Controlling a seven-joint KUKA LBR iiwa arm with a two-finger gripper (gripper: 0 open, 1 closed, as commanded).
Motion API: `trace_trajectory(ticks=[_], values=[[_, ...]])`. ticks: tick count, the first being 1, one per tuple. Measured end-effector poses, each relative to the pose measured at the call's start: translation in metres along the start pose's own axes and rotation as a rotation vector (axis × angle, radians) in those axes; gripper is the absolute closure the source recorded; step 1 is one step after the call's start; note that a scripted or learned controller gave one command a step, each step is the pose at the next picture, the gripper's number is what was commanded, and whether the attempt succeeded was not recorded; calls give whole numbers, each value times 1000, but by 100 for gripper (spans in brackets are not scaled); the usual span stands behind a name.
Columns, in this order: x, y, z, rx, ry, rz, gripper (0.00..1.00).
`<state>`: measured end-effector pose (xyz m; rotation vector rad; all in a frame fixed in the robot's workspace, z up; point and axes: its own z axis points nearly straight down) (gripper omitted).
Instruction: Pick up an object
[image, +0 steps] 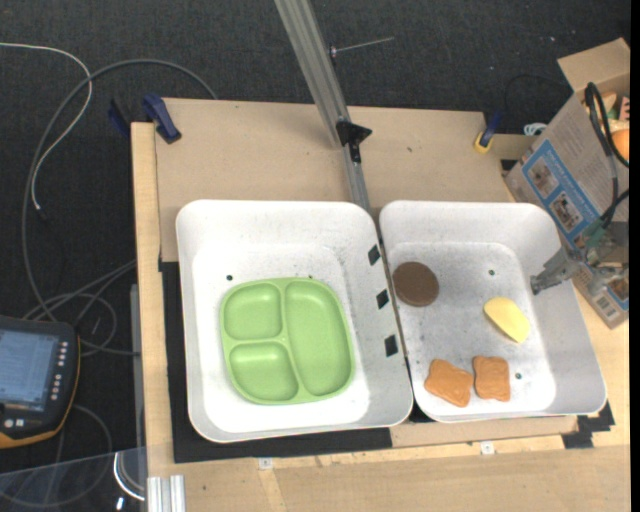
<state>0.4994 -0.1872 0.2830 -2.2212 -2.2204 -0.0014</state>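
Lying in the right bin (560, 330) nearest the end effector (550, 275), the yellow wedge (508, 319) looks the likeliest pick; its rounded back could slip from a pinch. I cannot tell how wide the end effector stands. Two orange crackers (470, 380) crowd at 6 o'clock, a brown disc (415, 284) at 10. Further off, a green tray (288, 340) fills the left bin (200, 240).
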Motion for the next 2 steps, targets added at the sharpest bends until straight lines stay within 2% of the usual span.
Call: trace_trajectory(ticks=[1,2], values=[[0,1,-11,-4,-1,-2,100],[-2,39,-32,-6,-3,-5,100]])
